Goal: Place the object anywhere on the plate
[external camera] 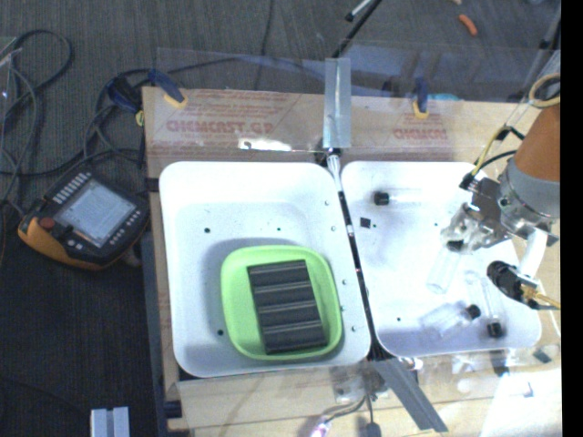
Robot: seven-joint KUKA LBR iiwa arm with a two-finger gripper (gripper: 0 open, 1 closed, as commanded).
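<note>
A light green square plate (233,285) rests in the front half of the left bin (187,198). A dark grey ribbed block (287,306) lies flat on the plate, covering most of its middle. The grey arm with its orange band reaches in from the right, and my gripper (462,230) hangs over the right side of the right bin (401,335), well away from the plate. Clear plastic pieces lie close beneath and beside the gripper, so what is at its tip is hard to make out.
The right bin holds a small clear vial with a black cap (381,198), a clear bottle (444,318) near the front, another clear piece (439,273) and a small black bit (364,222). A teach pendant (86,217) lies on the floor to the left.
</note>
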